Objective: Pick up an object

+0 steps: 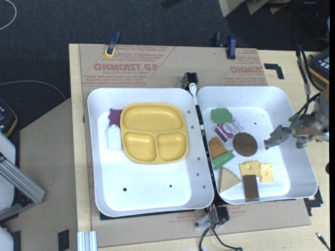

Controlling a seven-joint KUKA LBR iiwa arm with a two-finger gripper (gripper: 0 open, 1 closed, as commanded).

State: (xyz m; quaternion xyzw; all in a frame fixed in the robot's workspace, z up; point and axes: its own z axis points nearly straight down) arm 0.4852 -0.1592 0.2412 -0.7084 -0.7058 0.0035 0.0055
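The right bin (282, 101) holds several small items: a green piece (221, 114), a purple-and-white packet (229, 129), a round brown disc (245, 144), an orange-brown piece (217, 147), a green strip (223, 160), a tan wedge (228, 179), yellow cheese-like slices (258, 170) and a brown bar (250, 187). My gripper (287, 140) hangs over the right side of this bin, just right of the brown disc. Its fingers are spread, with nothing between them.
The left bin (146, 192) carries a yellow divided plate (154, 132), with a purple item (115, 116) and a white item (113, 138) at its left. A black divider (198, 124) separates the bins. Cables (306, 82) hang by the arm.
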